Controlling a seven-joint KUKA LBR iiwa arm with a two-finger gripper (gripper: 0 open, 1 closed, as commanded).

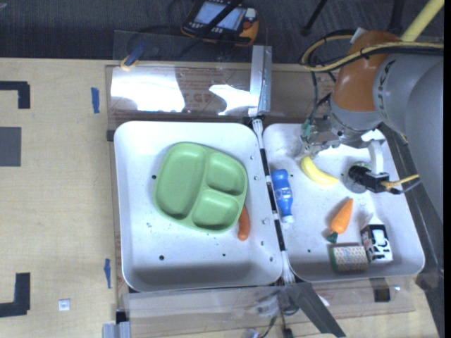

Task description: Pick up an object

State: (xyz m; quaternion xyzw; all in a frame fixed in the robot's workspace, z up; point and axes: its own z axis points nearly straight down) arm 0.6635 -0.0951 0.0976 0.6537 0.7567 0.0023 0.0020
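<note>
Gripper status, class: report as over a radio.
Gripper low over right bin, fingers unclear. Banana just below it, not lifted. Bottle and carrot nearby.

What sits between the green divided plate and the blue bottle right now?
In the camera view, a small orange carrot lies by the green plate, then the raised bin walls, with the blue bottle just beyond.
</note>
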